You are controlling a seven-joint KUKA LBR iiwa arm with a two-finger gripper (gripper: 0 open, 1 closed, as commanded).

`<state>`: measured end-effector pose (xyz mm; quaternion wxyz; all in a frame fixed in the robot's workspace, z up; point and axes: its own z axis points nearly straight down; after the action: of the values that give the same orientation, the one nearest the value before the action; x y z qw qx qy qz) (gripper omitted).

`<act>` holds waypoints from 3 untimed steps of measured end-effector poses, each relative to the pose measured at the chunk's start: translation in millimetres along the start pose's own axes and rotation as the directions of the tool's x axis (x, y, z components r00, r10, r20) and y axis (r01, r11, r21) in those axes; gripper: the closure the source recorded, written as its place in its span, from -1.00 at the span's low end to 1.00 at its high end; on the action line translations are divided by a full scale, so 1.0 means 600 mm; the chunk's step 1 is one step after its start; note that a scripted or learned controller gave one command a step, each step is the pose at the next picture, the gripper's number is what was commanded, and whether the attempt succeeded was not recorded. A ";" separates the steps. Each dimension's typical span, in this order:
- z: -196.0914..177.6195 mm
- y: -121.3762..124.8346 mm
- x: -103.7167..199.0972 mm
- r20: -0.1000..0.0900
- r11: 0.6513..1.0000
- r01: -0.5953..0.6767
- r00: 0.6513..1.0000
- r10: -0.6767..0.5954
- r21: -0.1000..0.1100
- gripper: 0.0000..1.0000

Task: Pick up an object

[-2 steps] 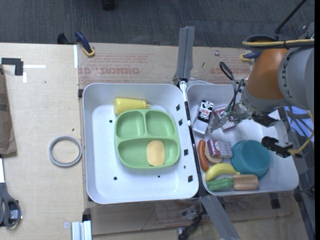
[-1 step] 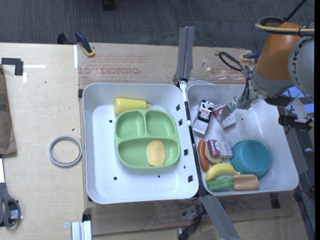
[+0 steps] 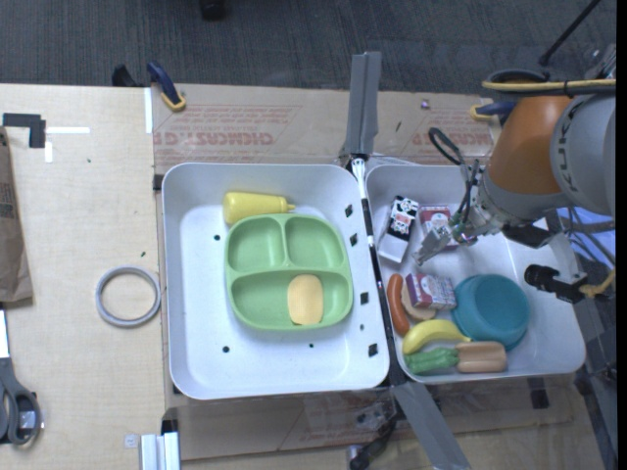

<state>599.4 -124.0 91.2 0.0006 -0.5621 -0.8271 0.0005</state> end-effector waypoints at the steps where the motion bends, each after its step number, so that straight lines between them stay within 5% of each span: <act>1: -0.015 -0.001 -0.002 0.001 1.000 -0.004 1.000 0.004 -0.001 1.00; 2: -0.015 -0.001 -0.002 0.001 1.000 -0.004 1.000 0.004 -0.001 -1.00; 3: -0.136 -0.073 -0.040 0.002 1.000 0.022 1.000 -0.022 -0.001 -1.00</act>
<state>567.6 -162.6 173.1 -0.0005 -0.5532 -0.8331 0.0005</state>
